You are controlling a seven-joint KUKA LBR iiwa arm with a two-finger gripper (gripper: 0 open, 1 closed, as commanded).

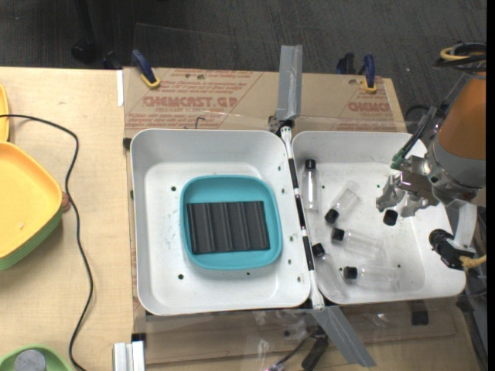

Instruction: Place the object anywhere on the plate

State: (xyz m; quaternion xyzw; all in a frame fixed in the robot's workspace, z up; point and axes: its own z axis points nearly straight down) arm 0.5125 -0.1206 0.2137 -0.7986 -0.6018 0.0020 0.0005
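Jaws point(394, 199) first: from where we're looking we honestly can't tell how wide they are. They hang over the right side of the right bin point(445, 283), and a small clear vial with a black cap point(390, 216) sits right at their tip. Whether it's pinched or just lying under them, we can't say.

Near to far then. At the front of the right bin we've got a clear vial lying flat with its black cap point(349, 272) pointing left, another cap point(317, 250) by the divider, and a third vial point(365, 243) just behind. Mid-bin, one tilted vial point(343, 205) with its cap toward us. Furthest back, a long vial point(309, 184) lies along the left wall, cap at the far end.

Left bin point(147, 207) holds the teal plate point(229, 224) with a dark ribbed insert, sitting about dead centre. Nothing rests on it yet.

Off to the left on the table point(69, 300), yellow dishes point(23, 207) are stacked over a green one.
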